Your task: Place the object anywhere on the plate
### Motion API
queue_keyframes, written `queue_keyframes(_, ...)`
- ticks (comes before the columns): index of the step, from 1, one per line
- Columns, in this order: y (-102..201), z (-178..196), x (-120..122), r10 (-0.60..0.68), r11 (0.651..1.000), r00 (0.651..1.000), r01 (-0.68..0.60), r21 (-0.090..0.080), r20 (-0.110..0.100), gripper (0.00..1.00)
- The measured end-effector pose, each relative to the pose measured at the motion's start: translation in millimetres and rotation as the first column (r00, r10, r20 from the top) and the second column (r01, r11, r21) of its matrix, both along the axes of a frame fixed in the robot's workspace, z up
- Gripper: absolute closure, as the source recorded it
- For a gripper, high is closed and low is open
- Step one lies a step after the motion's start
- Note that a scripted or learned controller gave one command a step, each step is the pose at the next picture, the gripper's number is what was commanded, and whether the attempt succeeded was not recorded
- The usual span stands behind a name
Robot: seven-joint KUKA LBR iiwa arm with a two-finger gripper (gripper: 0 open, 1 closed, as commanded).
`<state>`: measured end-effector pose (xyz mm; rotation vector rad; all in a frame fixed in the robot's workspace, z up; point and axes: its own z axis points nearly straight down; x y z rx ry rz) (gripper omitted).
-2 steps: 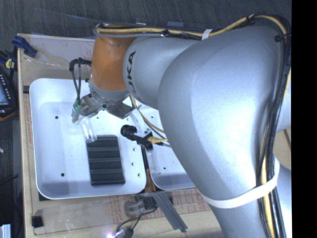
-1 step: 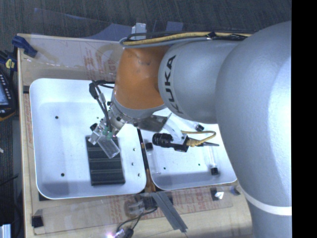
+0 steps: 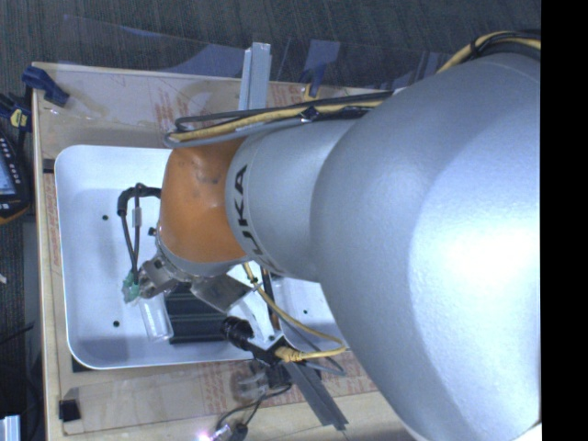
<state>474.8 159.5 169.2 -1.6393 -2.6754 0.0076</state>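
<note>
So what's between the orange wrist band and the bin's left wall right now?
In the camera view, a looped black cable stands off the orange band; past it, bare white floor with small dark dots runs to the bin's left wall.

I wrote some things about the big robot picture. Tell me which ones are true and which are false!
1. The arm covers much of the picture. True.
2. The band above the wrist is blue. False: the band is orange.
3. The bin on the left is white. True.
4. Yellow cables run along the arm. True.
5. The bench is painted green. False: it looks like pale wood.
</note>
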Motion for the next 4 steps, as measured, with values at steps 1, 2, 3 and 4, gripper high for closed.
queue_keyframes(1,-51,-31,40,-0.126,0.992,0.992,0.126,-0.001,0.002,1.00)
queue_keyframes(2,-130,22,59,0.192,0.981,0.981,-0.192,0.001,0.005,1.00)
queue_keyframes(3,-48,-12,88,0.090,0.996,0.996,-0.090,0.001,0.002,1.00)
queue_keyframes(4,-48,-76,19,-0.125,0.992,0.992,0.124,0.005,0.009,1.00)
